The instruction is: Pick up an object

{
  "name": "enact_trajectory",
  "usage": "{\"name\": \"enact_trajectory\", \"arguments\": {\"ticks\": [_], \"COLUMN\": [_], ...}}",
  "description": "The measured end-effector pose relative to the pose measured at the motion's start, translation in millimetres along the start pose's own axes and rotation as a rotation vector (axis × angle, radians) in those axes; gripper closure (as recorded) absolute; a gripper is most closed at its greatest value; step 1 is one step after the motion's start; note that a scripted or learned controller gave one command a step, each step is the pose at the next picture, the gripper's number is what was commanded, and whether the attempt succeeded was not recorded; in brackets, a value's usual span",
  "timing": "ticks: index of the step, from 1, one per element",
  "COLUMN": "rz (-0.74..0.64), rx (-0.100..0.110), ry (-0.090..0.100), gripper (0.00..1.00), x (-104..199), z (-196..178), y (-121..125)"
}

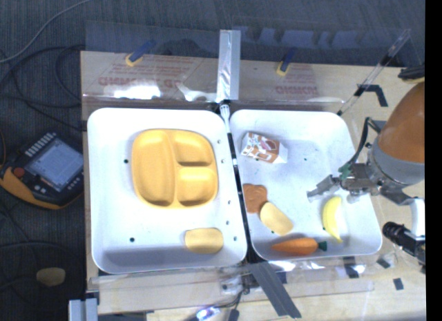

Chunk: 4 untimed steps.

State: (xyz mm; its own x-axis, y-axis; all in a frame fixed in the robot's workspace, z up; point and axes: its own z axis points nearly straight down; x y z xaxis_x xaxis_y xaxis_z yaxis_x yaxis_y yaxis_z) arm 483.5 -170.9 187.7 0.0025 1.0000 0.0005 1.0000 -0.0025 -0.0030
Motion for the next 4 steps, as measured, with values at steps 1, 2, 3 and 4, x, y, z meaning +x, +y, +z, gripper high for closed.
{"name": "enact_trajectory", "arguments": {"ticks": [1, 2, 3, 4], "rz": [-0.038, -0.101, -0.101, -0.004], "rx": [-0.023, -0.006, -0.013, -0.001], "ry": [-0.013, 0.006, 0.001, -0.001], "gripper": [0.0, 0.0, 1.0, 1.0], "x": [-21.5, -31.7, -33.1, 7.0], "z": [76.3, 98.6, 88.7, 11.8], "y": [9.3, 3.6, 5.7, 30.2]}}
